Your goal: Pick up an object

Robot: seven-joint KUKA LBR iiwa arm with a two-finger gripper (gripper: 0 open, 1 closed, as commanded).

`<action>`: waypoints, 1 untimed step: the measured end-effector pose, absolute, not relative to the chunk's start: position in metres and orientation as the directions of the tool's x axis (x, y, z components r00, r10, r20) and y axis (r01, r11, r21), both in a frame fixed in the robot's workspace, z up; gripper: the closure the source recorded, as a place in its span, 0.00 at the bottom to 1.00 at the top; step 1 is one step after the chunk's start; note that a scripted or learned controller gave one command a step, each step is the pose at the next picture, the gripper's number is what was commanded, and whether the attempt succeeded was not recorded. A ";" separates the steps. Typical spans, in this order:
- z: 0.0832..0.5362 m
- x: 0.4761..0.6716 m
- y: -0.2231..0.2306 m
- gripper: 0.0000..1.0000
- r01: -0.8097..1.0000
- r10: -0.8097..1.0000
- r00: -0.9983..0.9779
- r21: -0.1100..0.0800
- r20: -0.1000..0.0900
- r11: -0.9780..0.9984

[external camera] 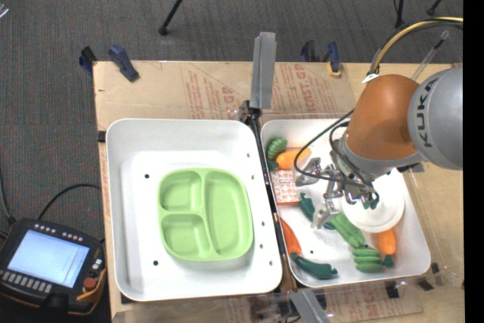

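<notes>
Toy vegetables lay heaped in the right bin [417, 250], lower right of the frame: green pods [368, 258], an orange carrot [292, 238], a white dish [378, 214]. Just above them hung the gripper [327, 214], nothing visibly between its fingers; their spread could not be judged. At centre left, a green divided plate [204, 215] sat in the left bin [125, 163], likely awaiting sorted items.

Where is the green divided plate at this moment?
The green divided plate lies flat in the middle of the left white bin, across the central divider from the right bin that holds the toy vegetables.
</notes>
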State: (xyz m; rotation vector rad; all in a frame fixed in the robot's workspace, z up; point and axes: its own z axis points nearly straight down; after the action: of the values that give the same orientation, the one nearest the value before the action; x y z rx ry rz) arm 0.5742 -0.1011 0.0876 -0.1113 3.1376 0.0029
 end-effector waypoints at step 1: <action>0.089 0.494 -0.124 0.00 -0.052 -0.052 -0.999 0.000 -0.003 0.999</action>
State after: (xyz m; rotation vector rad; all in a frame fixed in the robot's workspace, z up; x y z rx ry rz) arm 0.4943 -0.1237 0.0885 -0.0818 3.1377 -0.0005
